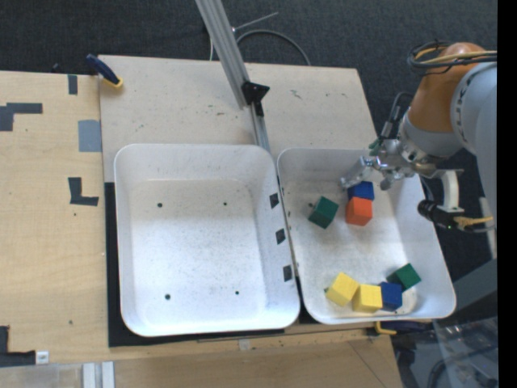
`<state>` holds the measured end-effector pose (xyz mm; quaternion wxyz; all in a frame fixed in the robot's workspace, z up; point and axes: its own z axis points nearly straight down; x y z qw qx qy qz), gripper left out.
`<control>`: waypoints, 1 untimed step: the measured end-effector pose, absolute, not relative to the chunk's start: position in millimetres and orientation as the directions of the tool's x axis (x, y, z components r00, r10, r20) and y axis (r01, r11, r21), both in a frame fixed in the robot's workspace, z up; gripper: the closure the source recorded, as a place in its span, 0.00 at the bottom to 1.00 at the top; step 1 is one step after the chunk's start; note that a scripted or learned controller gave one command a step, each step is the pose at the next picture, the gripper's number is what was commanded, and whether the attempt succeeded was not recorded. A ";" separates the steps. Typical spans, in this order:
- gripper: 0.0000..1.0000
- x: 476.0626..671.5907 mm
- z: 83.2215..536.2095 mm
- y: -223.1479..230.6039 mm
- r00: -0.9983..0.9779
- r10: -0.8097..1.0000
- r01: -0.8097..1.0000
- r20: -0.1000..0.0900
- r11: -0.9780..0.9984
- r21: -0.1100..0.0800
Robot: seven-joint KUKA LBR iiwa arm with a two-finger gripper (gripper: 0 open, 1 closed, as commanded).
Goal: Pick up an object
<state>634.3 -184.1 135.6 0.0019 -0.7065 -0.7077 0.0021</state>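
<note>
1. the blue block (363, 191) and the orange block (359, 210) sit touching each other in the right bin (420, 241), toward its far right corner; a dark green block (323, 212) lies just beside them, apart, toward the bin's middle.
2. these look like small, rigid, light cubes with flat faces and fairly smooth skins; i judge they will not crush, but they may slip or twist if pinched off-centre.
3. best hold, in my view: two opposite flat faces of the blue block, on the sides not pressed against the orange one.
4. the jaws (367, 174) hang right over the blue block's far edge, at or just above it; i cannot tell how far apart they stand, nor whether anything is caught between them.
5. the arm (452, 103) comes in over the bin's far right corner, wrist bent down toward the bin.
6. near the bin's near right corner lie two yellow blocks (355, 291), another blue and another green, clustered and well apart from the jaws.
</note>
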 end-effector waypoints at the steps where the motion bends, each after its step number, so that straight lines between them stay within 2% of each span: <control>1: 0.00 632.8 88.4 -182.7 -0.002 1.000 1.000 0.000 0.002 -0.006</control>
